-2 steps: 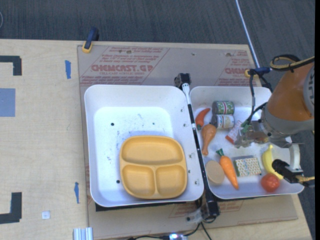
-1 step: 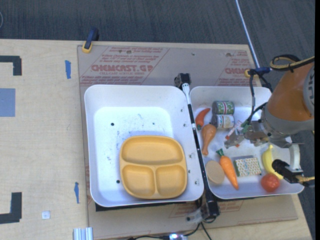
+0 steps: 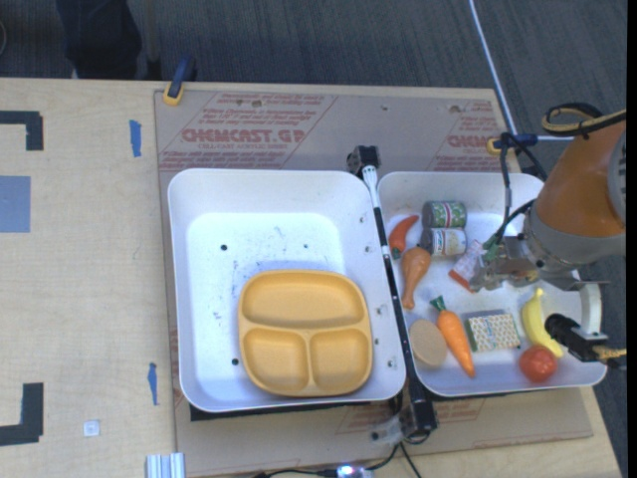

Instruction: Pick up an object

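Note:
The right bin [image 3: 468,189] holds several toy foods. At its back stand two small cans [image 3: 444,227], with a red pepper [image 3: 401,231] and an orange drumstick-shaped piece [image 3: 413,272] to their left. Toward the front lie a carrot [image 3: 456,338], a tan round piece [image 3: 428,345], a speckled sponge-like block [image 3: 493,331], a banana [image 3: 536,321] and a red tomato [image 3: 538,363]. My gripper [image 3: 490,270] hangs low over the middle of this bin, just right of the cans and above the block. A small red bit [image 3: 460,280] lies at its left side.
The left bin [image 3: 199,267] holds a yellow divided plate [image 3: 304,330] at its front. A black divider rail [image 3: 383,257] runs between the two bins. The arm's orange band [image 3: 582,192] covers the right bin's right rim.

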Available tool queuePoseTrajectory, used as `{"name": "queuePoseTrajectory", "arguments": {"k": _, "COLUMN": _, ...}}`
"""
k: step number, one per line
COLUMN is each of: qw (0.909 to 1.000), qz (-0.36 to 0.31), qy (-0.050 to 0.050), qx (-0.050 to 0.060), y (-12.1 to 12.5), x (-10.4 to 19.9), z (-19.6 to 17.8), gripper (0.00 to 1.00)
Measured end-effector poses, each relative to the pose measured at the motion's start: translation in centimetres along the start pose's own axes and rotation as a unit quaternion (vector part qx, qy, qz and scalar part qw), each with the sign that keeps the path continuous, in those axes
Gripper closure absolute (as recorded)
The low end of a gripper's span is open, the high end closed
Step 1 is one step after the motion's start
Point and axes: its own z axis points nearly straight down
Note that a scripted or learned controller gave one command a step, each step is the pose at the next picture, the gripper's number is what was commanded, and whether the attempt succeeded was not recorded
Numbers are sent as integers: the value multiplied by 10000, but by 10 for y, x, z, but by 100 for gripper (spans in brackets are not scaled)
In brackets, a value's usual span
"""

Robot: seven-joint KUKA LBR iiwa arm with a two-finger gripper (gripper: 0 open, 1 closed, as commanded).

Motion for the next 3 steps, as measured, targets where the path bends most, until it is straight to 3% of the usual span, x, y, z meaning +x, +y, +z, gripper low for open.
{"name": "queuePoseTrajectory", "arguments": {"k": 1, "qw": 10000, "qz": 0, "qy": 1, "qx": 1, "y": 0, "x": 0, "z": 0, "gripper": 0}}
{"name": "queuePoseTrajectory", "arguments": {"k": 2, "qw": 10000, "qz": 3, "qy": -5, "qx": -14, "y": 1, "x": 0, "z": -10, "gripper": 100}}
{"name": "queuePoseTrajectory", "arguments": {"k": 3, "qw": 10000, "qz": -19, "qy": 22, "qx": 50, "y": -32, "x": 108, "z": -68, "gripper": 100}}
